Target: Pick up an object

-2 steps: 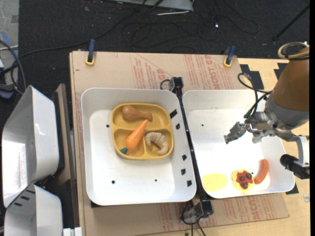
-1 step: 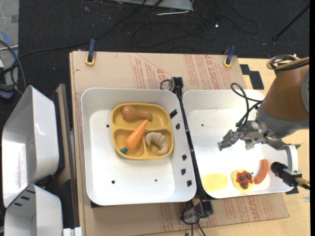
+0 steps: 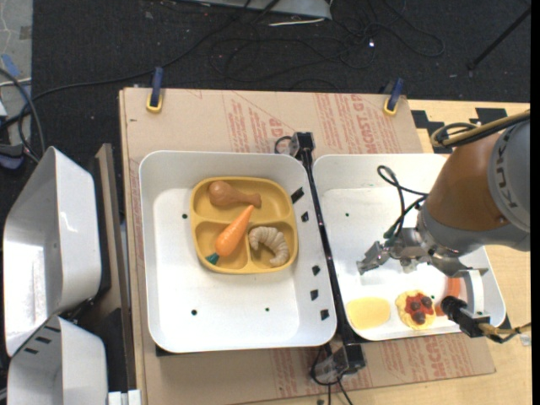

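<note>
The arm (image 3: 477, 197) reaches in from the right over the right bin (image 3: 363, 175), its orange band uppermost and its grey wrist bent down and leftward, so the gripper (image 3: 372, 260) hangs low above the bin's bare middle floor; whether its fingers are spread or closed cannot be told from this view, and nothing shows between them. The left bin (image 3: 169, 251) holds a yellow tray (image 3: 202, 194) with three compartments. In the top compartment lies a drumstick (image 3: 233, 195), its long axis running left to right with the fat end at left. A carrot (image 3: 234, 233) lies on a slant, tip toward the upper right, crossing the divider. A shrimp (image 3: 269, 241) curls in the lower right compartment. Along the right bin's near edge sit a yellow disc (image 3: 369, 312), a small pizza (image 3: 416, 307) just right of it, and an orange piece (image 3: 454, 288) partly hidden by the wrist.
</note>
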